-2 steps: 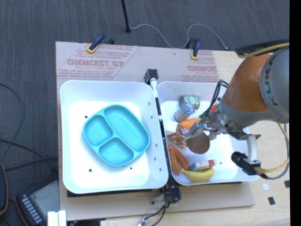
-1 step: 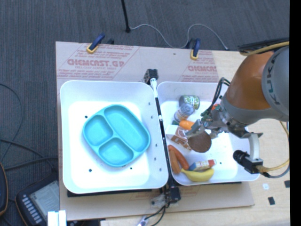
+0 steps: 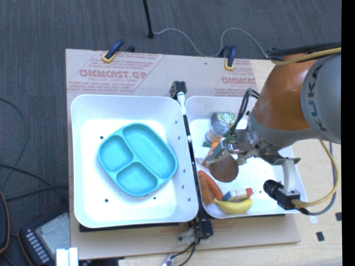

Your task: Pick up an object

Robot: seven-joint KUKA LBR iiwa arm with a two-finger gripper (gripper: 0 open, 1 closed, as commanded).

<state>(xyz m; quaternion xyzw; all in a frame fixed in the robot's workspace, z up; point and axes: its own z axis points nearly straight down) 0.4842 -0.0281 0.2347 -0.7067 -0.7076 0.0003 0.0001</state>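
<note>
Arm reached in from the right over the right bin (image 3: 288,173). Gripper (image 3: 230,146) sat low among the clutter in that bin's middle; can't tell how it stood or whether it had anything.

Just beside it on the near side lay a brown round disc (image 3: 224,170). A carrot (image 3: 209,186) lay at the bin's near-left, and a banana (image 3: 233,205) along the near wall. A green packet (image 3: 223,118) sat at the far side.

Left bin (image 3: 89,107) held a blue divided plate (image 3: 137,158), roughly centred.
</note>
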